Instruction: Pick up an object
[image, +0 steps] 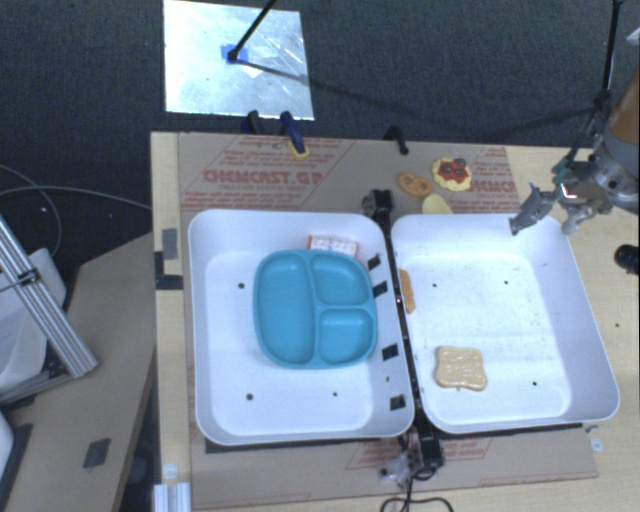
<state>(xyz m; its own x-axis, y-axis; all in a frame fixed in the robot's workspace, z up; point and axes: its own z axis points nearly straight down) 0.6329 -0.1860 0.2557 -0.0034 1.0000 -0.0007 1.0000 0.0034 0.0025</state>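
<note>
A tan slice of toy toast (460, 367) lies flat in the right bin (590, 330), near its front. A thin orange piece (406, 290) rests against that bin's left wall. In the left bin (215, 330) sits a blue divided plate (315, 308), with a small pink-and-white packet (333, 245) just behind it. My gripper (550, 213) hangs over the right bin's far right corner, well away from the toast. Its two fingers are spread open and nothing is between them.
Three small toy foods lie on the cardboard behind the right bin: an orange one (414, 184), a red-topped one (452, 173) and a pale one (436, 205). A blue clamp (293, 133) stands at the board's back edge. Black clips (385, 292) line the seam between the bins.
</note>
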